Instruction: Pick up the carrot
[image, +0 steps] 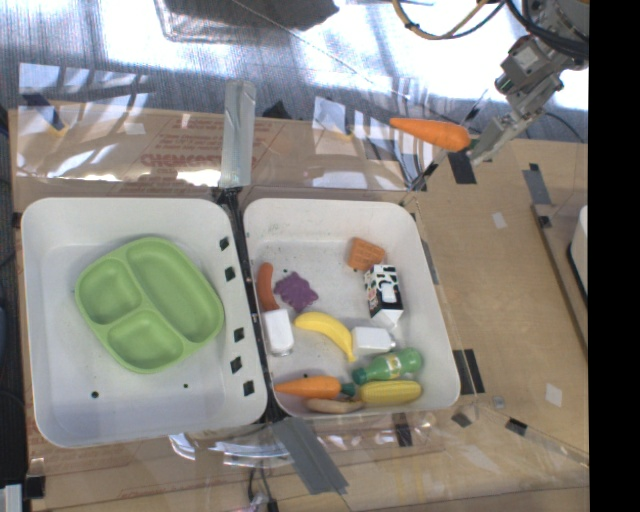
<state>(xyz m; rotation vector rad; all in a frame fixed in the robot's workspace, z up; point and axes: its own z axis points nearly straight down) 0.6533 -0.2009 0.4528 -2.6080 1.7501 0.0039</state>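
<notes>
An orange carrot (430, 132) hangs in the air above the bench, beyond the far right corner of the right bin (425, 250). Its thick right end sits between the fingertips of my gripper (472, 142), which reaches down and left from the wrist at the top right and is shut on it. A second carrot (309, 387) lies along the near wall of the right bin, beside a yellow corn cob (392, 392).
The right bin also holds a banana (328, 331), a green bottle (388, 365), a milk carton (384, 290), purple grapes (296, 291), a sausage (265, 285) and an orange block (365, 253). A green divided plate (150, 302) lies in the left bin (40, 400).
</notes>
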